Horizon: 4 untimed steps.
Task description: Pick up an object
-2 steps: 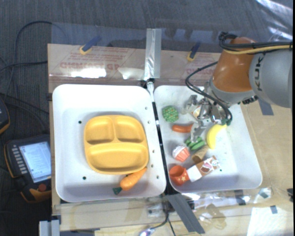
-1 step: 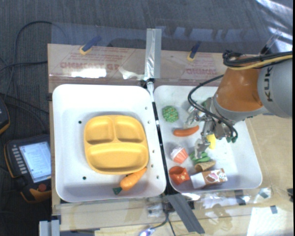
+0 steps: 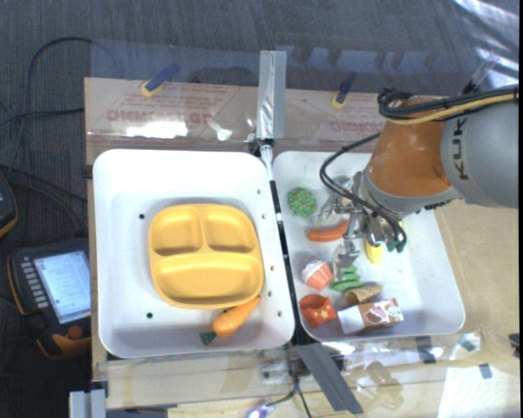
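Toys crowd my right white bin: a green bumpy ball, an orange sausage-shaped piece, a small red cup. My claw hangs low among them; open or closed, I cannot tell. Left bin: yellow divided plastic tray, orange toy carrot touching its near edge.

Single fixed view, set high above the bench and angled downward at a slant, far enough back to take in both shallow white bins: the left bin and the right bin. The grey, orange-banded arm enters from the frame's right.
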Each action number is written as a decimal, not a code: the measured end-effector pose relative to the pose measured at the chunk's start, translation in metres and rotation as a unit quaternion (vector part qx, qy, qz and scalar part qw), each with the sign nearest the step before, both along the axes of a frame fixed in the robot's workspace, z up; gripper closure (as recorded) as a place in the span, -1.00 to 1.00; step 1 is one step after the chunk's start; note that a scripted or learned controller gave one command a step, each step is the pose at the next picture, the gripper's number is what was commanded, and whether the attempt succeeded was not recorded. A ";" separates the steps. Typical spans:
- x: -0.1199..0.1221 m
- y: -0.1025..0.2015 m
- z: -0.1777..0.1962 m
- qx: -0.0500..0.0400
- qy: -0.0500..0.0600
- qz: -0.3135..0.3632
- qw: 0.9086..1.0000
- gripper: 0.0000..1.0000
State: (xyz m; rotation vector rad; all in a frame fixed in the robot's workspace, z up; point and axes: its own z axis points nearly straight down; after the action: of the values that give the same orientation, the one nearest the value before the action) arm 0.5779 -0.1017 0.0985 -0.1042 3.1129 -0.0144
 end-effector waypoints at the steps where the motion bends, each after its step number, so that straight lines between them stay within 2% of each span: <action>1: 0.015 -0.001 -0.001 0.004 0.004 -0.112 0.994 -1.00; 3: 0.039 0.004 -0.007 0.004 0.005 -0.092 0.996 -1.00; 4: -0.023 -0.013 -0.007 0.004 0.006 -0.103 0.995 -1.00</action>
State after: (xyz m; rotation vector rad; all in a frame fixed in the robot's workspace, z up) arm 0.5550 -0.1150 0.0910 0.2180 3.1191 -0.0044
